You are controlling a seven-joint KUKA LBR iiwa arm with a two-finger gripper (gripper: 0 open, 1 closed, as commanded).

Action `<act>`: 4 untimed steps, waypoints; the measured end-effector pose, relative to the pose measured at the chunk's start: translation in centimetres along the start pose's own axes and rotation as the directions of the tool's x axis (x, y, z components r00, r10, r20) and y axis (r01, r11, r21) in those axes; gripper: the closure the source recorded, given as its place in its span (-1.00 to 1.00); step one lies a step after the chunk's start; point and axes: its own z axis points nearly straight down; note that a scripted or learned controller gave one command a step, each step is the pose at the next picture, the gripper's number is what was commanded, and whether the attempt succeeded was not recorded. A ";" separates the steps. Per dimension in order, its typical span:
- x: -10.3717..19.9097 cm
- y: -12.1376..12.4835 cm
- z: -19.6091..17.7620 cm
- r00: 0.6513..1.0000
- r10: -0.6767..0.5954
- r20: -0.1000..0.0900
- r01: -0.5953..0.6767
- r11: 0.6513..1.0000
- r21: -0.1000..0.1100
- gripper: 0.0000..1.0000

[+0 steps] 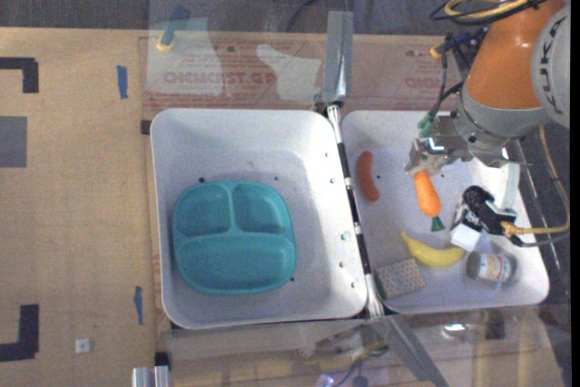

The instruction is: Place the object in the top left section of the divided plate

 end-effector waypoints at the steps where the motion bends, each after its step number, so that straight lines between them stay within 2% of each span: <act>1: 10.5 -2.2 0.0 1.000 -0.013 -0.001 0.013 1.000 0.005 1.00; 2: 16.3 -1.6 -14.7 0.999 -0.043 0.000 0.043 0.999 0.003 1.00; 3: 24.4 -6.3 -17.8 1.000 0.010 0.000 -0.010 1.000 0.002 1.00; 4: 30.0 -7.5 -14.3 0.986 -0.170 0.000 0.170 0.985 0.006 1.00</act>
